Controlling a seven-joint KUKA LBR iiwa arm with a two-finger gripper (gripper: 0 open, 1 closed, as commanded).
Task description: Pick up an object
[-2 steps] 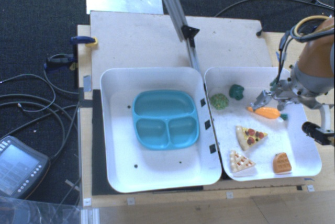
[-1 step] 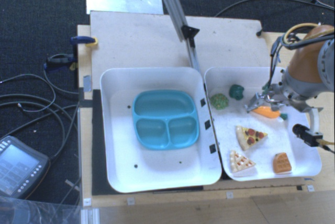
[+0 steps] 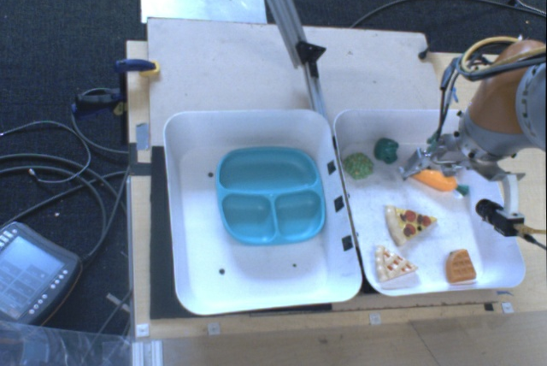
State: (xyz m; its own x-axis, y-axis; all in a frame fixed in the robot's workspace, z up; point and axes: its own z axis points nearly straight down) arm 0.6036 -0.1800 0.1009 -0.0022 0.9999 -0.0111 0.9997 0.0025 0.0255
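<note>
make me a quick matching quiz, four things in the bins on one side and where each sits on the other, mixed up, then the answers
Things:
1. blue divided tray
2. orange carrot
3. dark green ball
4. brown biscuit

Places:
A. near right corner of the right bin
B. far part of the right bin, beside the light green broccoli
C. middle of the left bin
D. right under the gripper

Pairs: 1-C, 2-D, 3-B, 4-A
</note>
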